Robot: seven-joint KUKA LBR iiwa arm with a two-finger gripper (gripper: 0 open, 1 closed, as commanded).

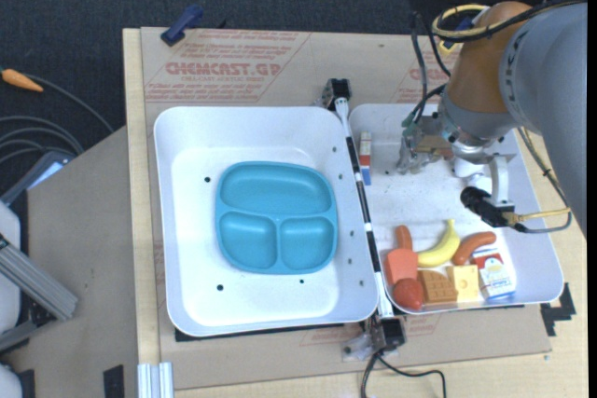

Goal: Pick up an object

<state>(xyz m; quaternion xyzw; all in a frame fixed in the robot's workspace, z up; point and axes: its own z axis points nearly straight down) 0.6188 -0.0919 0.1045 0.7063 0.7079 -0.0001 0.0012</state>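
My gripper (416, 156) hangs low over the back part of the right bin (536, 200), above bare white floor. No object shows under it or in it. The toy foods lie in a cluster at the bin's front: a yellow banana (440, 245), a red sausage (472, 244), an orange carrot-like piece (402, 262), a red tomato (408, 295), a brown cracker (436, 286), a yellow cheese cube (464, 280) and a small white carton (498, 276). A small white, red and blue packet (365, 155) leans on the bin's left wall, just left of the gripper.
The left bin (177, 200) holds a blue divided plate (276, 216). The grey arm with its orange band (485, 61) comes in over the right bin's back corner, and a black cable (485, 205) hangs beside it. The raised divider between the bins (359, 191) runs close to the gripper's left.
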